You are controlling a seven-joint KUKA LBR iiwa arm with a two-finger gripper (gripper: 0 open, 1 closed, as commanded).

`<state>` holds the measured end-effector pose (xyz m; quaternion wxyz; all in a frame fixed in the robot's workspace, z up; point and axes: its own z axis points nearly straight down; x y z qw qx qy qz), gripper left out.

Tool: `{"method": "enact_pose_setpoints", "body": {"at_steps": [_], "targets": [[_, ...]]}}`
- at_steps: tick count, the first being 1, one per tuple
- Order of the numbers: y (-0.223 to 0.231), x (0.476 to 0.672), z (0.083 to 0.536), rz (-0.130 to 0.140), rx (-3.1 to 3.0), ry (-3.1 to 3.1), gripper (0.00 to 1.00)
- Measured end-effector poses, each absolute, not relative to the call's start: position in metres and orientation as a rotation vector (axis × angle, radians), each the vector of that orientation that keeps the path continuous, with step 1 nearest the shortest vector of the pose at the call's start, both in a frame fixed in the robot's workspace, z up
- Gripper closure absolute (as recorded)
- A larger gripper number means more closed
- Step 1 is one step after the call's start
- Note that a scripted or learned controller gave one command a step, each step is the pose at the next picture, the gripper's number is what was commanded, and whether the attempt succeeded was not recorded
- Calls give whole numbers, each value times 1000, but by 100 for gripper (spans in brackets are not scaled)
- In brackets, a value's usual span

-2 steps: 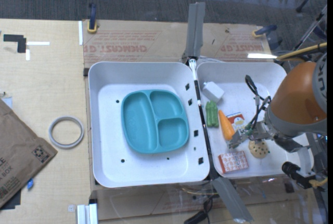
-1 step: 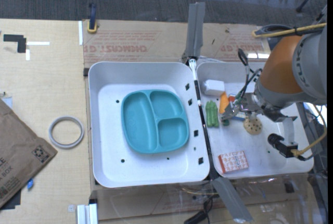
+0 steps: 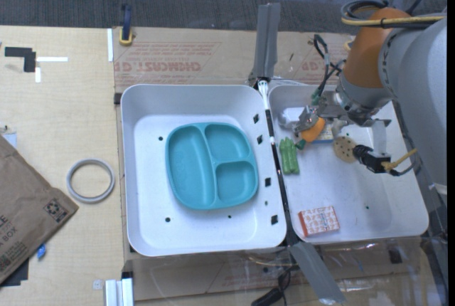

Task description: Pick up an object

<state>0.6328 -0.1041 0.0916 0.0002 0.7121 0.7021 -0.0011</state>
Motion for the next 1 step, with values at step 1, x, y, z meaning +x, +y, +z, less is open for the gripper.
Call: {"method": "enact_pose_setpoints", "body": {"at_steps": [1], "targets": [[-104, 633, 100, -7, 2233, 2208, 100]]}}
